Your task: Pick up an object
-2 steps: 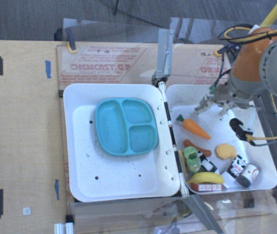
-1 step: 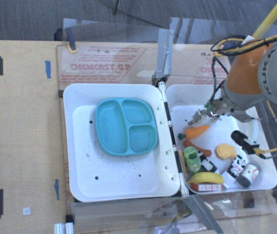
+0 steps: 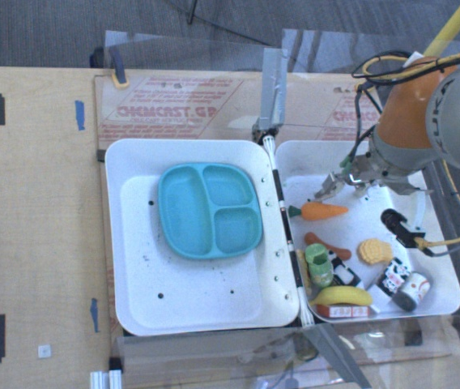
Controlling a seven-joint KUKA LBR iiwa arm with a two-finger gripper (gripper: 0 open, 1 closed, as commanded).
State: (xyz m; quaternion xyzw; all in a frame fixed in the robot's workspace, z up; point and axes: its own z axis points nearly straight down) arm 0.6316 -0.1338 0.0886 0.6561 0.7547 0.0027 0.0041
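Note:
The right bin (image 3: 449,298) holds several small toys. An orange carrot (image 3: 325,211) lies near its left wall, with a red piece (image 3: 328,245) and a green cup-like toy (image 3: 319,264) below it. A round yellow cracker (image 3: 374,252), a yellow banana (image 3: 343,296) and a black-and-white cow-patterned toy (image 3: 393,278) lie toward the front. My gripper (image 3: 342,183) hangs over the bin's back part, just above and behind the carrot. It looks open, with nothing between its fingers.
A teal divided plate (image 3: 210,210) lies in the left bin (image 3: 133,290). A metal post (image 3: 273,96) stands behind the wall between the bins. A small can (image 3: 413,292) rests at the right bin's front right corner.

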